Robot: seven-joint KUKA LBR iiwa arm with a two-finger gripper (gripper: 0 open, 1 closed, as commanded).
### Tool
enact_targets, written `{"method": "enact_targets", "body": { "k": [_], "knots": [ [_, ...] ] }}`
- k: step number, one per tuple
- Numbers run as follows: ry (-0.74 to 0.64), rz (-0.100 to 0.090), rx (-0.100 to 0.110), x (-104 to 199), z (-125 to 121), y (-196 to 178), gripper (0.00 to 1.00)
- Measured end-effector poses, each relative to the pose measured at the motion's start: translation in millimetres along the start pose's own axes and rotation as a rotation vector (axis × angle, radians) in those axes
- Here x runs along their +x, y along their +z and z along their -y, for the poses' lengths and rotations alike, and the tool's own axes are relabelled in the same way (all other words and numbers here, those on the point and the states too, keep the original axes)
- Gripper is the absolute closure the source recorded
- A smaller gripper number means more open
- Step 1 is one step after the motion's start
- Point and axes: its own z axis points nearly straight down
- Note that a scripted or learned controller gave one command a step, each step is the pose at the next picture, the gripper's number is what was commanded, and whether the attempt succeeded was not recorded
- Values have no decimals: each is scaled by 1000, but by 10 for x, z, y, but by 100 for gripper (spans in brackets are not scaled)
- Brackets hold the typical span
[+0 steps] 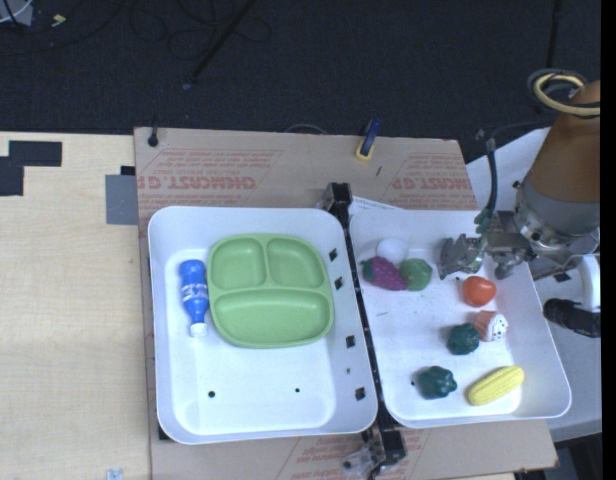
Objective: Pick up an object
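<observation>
Objects for picking lie in my right bin (548, 393), with the tool (466, 257) low over its 1 o'clock part.
From the overhead camera I see the tool just beside an orange ball (478, 291), at its 11 o'clock; I cannot tell its grip state. A purple piece (384, 273) and green ball (416, 273) sit at 9 o'clock, yellow corn (495, 385) at 5. My left bin (173, 388) holds a green divided plate (269, 290) and blue bottle (194, 295).
</observation>
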Motion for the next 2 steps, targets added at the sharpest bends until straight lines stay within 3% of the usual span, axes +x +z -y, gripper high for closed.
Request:
{"method": "enact_targets", "body": {
  "k": [1, 2],
  "knots": [
    [-2, 2, -13, -2, -26, -71, 0],
    [-3, 1, -8, 39, 19, 377, 0]
  ]
}}
